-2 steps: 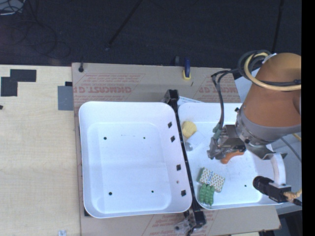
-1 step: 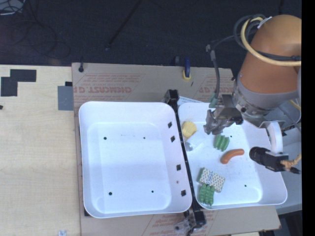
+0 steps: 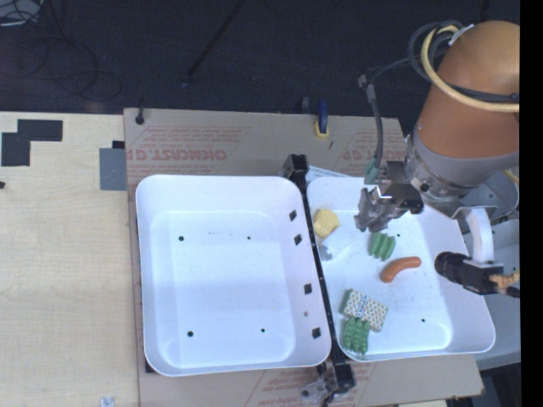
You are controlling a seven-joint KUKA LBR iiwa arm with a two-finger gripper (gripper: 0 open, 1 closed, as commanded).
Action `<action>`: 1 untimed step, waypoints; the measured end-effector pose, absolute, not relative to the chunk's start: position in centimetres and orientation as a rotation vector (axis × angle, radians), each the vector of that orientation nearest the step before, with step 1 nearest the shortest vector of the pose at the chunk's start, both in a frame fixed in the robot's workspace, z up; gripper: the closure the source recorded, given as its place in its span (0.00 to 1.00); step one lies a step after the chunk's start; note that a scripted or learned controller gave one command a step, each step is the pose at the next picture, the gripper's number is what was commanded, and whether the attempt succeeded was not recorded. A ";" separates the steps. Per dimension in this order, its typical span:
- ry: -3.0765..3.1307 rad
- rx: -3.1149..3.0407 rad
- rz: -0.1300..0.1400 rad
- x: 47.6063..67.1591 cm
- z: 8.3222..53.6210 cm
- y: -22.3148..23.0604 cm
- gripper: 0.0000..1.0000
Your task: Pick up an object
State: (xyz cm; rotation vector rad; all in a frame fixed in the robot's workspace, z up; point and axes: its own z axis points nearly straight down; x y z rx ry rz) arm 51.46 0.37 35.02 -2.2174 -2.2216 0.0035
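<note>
Gripper (image 3: 370, 219) low inside right bin (image 3: 475, 337), finger spread impossible to tell; small green ridged piece (image 3: 382, 246) just below gripper; orange sausage (image 3: 400, 267) further below-right; yellow lump (image 3: 325, 222) left of gripper, nothing visibly held

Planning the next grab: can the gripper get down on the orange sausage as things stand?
Probably yes. The orange sausage lies alone on bare bin floor, apart from the green piece, with the gripper close above-left.

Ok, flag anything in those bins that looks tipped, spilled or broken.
Nothing stands out. The yellow piece, small green piece, orange sausage, patterned block and larger green piece all lie loose in the right bin, unbroken.
</note>
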 end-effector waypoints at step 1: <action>-2.221 -2.214 0.007 51.5 35.9 0.2 1.00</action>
